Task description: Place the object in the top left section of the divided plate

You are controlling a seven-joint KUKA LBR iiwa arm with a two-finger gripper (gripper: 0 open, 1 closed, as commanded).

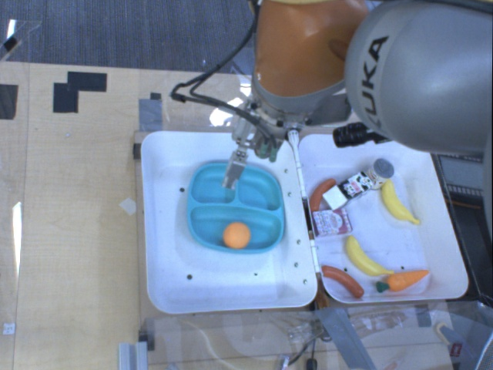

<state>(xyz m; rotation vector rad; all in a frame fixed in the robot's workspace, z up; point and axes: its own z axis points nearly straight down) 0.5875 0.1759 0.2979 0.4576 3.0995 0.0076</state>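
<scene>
Holding one orange ball (237, 236), one blue divided plate (202, 226), two bananas (400, 201)

The plate (236, 210) lies mid-left bin (166, 230), bare white floor open all round it; an orange ball (237, 236) takes its lower section; the gripper (233, 174) hangs over the upper-left section; the upper-right section lies free.
</scene>
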